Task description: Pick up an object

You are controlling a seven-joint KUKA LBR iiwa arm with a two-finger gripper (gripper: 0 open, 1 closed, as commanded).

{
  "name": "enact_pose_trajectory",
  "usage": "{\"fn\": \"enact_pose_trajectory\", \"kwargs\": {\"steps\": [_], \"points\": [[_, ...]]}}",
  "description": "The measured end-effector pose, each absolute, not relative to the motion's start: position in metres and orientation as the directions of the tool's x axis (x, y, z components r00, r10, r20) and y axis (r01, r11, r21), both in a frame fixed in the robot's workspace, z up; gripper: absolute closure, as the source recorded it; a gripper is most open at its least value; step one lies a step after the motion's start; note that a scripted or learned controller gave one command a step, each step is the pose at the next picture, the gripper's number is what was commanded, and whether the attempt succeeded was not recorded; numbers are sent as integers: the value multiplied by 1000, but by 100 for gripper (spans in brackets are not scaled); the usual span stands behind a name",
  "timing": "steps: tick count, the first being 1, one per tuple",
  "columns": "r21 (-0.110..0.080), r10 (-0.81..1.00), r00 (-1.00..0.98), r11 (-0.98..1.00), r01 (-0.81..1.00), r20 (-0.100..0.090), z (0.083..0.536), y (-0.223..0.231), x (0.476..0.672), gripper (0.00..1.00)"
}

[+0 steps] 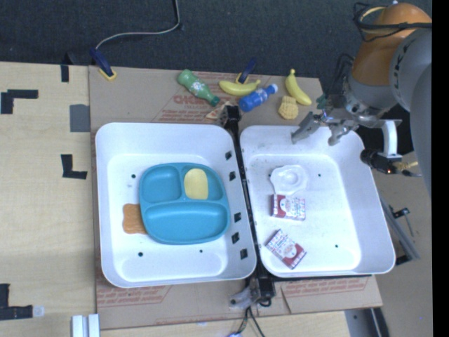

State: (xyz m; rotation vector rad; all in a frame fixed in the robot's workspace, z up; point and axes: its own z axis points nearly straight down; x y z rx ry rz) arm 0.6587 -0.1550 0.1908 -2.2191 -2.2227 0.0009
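1. Objects for picking lie in two white bins side by side on the surface (42, 188).
2. The left bin (116, 258) holds a blue tray (184, 213) with three compartments; a yellow piece (196, 184) sits in its far right compartment.
3. An orange-brown piece (131, 219) lies against the tray's left edge, partly under it.
4. Beyond the bins, on cardboard (140, 107), lie a green bottle (196, 87), a banana (238, 87), a blue bottle (257, 97), a yellow corn-like piece (287, 107) and a second banana (297, 90).
5. The right bin (365, 237) holds three things in a rough line from far to near: a white cup (288, 178), a red-and-white packet (288, 207) just beside it, and another red-and-white packet (285, 249), tilted, close to the near wall.
6. The gripper (319, 130) hangs over the far edge of the right bin, well apart from the cup; its two fingers (303, 130) are spread, with nothing between them.
7. The arm (382, 48) comes in from the far right.
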Motion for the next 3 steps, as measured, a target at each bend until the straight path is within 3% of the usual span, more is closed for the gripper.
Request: {"fn": "enact_pose_trajectory", "kwargs": {"steps": [1, 2, 3], "points": [[1, 1000, -1, 1, 1000, 0, 86, -127, 628, 0], [3, 1000, 0, 0, 1000, -1, 86, -104, 577, 0], [7, 1000, 0, 0, 1000, -3, 87, -98, 564, 0]]}}
